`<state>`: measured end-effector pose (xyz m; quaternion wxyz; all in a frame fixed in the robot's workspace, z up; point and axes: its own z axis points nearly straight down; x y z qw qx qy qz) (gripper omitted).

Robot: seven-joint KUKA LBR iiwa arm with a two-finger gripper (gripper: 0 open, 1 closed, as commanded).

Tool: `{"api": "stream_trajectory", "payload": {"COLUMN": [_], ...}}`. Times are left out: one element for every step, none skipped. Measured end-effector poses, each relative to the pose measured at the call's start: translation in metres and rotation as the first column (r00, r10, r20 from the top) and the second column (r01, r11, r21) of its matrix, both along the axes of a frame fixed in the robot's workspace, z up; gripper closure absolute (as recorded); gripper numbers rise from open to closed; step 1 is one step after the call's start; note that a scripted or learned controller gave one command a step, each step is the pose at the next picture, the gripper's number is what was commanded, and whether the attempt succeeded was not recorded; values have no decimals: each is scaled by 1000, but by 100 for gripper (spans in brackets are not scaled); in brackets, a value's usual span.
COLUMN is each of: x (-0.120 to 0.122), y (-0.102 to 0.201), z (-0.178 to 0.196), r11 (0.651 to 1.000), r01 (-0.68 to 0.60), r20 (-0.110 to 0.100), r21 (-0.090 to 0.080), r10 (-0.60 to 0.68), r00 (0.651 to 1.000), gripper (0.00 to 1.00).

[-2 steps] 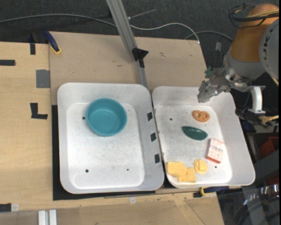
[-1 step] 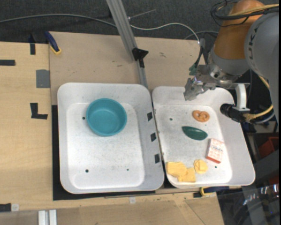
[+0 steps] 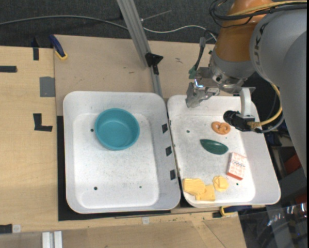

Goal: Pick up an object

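My gripper [image 3: 194, 98] hangs over the far left corner of the right bin [image 3: 190, 125], its fingers close together with nothing seen between them. In that bin lie an orange pretzel-shaped piece [image 3: 221, 127], a dark green oval object [image 3: 214, 146], a small red and white packet [image 3: 237, 165] and yellow pieces [image 3: 205, 187] near the front edge. The gripper stands well to the left of the pretzel piece and above the green oval. A teal bowl [image 3: 117, 128] sits in the left bin [image 3: 82, 180].
A slanted metal pole [image 3: 139, 35] rises behind the bins, close to the gripper's left. The grey arm with its orange band [image 3: 242, 30] fills the upper right. Black cables and a black fitting [image 3: 239, 120] hang over the right bin's far side.
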<state>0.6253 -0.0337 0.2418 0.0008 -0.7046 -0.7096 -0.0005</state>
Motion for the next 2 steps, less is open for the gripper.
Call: {"api": "stream_trajectory", "payload": {"x": [13,32], "y": [49,101], "z": [5,-7], "r11": [1000,1000], "r01": [1,1], "r20": [0,-1], "r21": [0,-1], "r10": [-1,-1], "r00": [1000,1000], "gripper": [100,100]}}
